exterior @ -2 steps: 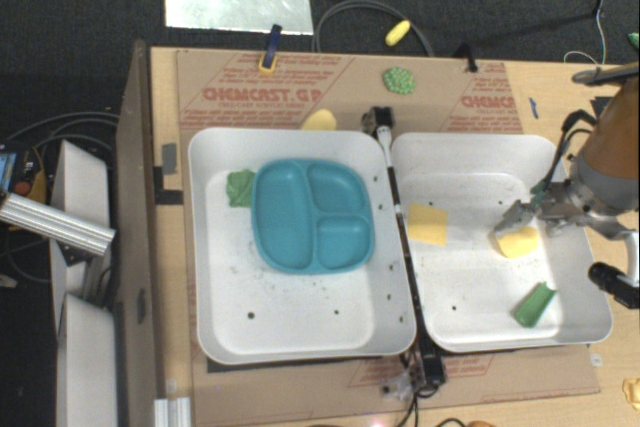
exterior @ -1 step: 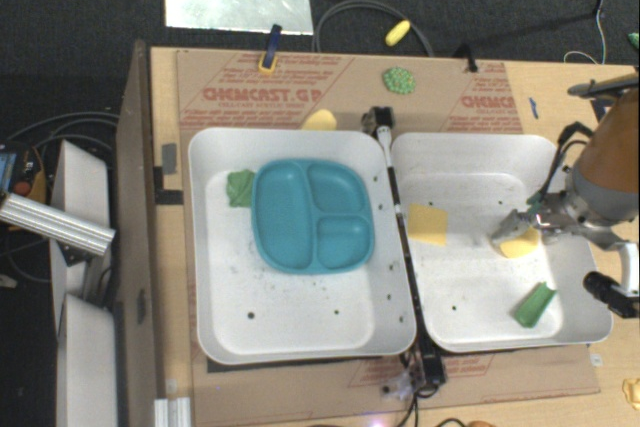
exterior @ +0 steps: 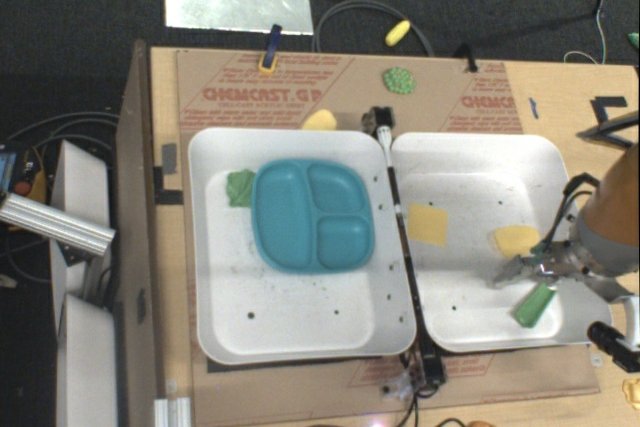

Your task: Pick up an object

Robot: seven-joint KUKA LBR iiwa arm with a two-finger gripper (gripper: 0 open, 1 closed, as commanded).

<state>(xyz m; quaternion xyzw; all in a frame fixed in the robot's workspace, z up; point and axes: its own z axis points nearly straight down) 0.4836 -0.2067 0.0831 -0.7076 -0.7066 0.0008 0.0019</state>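
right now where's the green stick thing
In the camera view the green stick lies tilted in the right bin, near its front right corner, just below the gripper and the yellow piece.

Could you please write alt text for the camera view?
The gripper hangs low in the right bin, beside a green stick and two yellow pieces. The left bin holds a blue divided plate.

arm [exterior: 610, 215]: enters from right edge of view, over right bin's right side | wrist: orange band showing above grey body, pitched down toward bin floor | gripper [exterior: 520, 270]: low near right bin's front-right corner, metal fingers [exterior: 505, 275] pointing left | finger gap: indistinct
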